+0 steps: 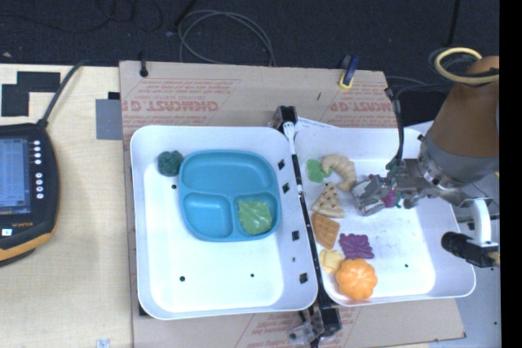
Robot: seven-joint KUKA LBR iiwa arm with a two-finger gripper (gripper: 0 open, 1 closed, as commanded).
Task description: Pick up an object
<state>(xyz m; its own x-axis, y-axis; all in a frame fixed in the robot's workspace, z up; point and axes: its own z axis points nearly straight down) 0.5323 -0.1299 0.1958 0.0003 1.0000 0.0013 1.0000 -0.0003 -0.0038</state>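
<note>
The arm enters from 3 o'clock and positions the gripper (369,196) low over the right bin (424,273), near the bin's centre. The step in hand appears to be the approach before a grasp; no object is visible between the fingers, and whether the fingers are apart or together cannot be told from this view. The candidate objects lie in the right bin, at 9 o'clock to 7 o'clock of the gripper: a croissant (341,168), a green piece (315,170), a pizza slice (330,200) just beside the gripper, a waffle (325,231), a purple grape bunch (356,244) and an orange pumpkin (356,279). The left bin (163,289) holds a blue divided plate (216,196). The next move probably calls for centring over one object, descending and closing on it.
</note>
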